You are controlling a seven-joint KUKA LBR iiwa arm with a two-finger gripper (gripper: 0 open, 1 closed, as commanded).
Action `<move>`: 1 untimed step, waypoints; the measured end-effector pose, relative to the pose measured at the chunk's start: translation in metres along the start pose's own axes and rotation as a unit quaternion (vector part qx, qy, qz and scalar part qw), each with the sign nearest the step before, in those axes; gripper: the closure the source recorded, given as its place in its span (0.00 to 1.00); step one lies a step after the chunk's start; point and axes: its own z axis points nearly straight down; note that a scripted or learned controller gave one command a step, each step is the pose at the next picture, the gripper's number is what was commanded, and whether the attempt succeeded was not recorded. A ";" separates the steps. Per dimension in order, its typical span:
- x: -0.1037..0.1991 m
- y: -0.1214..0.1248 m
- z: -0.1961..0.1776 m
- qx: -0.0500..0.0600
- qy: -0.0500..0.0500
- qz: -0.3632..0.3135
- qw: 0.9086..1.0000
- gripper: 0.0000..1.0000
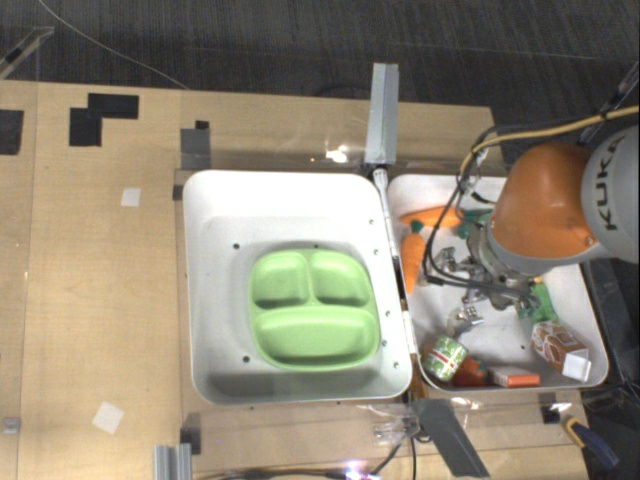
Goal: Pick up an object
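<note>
**Inspector:** Camera view. Count the contents.

**Arm:** Two white bins, side by side on the bench. The left bin point(210, 268) holds one green divided plate point(314, 305) with three compartments, lying flat near the middle. In the right bin point(597, 353) I count one orange carrot-shaped piece point(410, 264) against the left wall, a second orange piece point(432, 217) behind it, one small green can point(446, 354) near the front, a red item point(470, 372) touching the can, one flat reddish packet point(515, 377) at the front rim, one brown box with a white end point(560, 347) in the front right corner, and a green scrap point(543, 303) just beside my wrist.

**Inspector:** Your pose?

**Arm:** I reach in from the right, the orange band point(540, 203) over the right bin, wrist pointing down. My pincer point(468, 313) hangs above the bin floor, behind the can and apart from it.

**Inspector:** Pincer state?

**Arm:** I cannot tell how far it is parted; nothing is visibly in it.

**Inspector:** Writing?

**Arm:** "KU" on my grey casing point(612, 183). The labels on the can and box are too small to read.
</note>
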 end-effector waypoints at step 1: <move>-0.051 -0.021 0.002 0.000 0.001 -0.051 0.999 0.00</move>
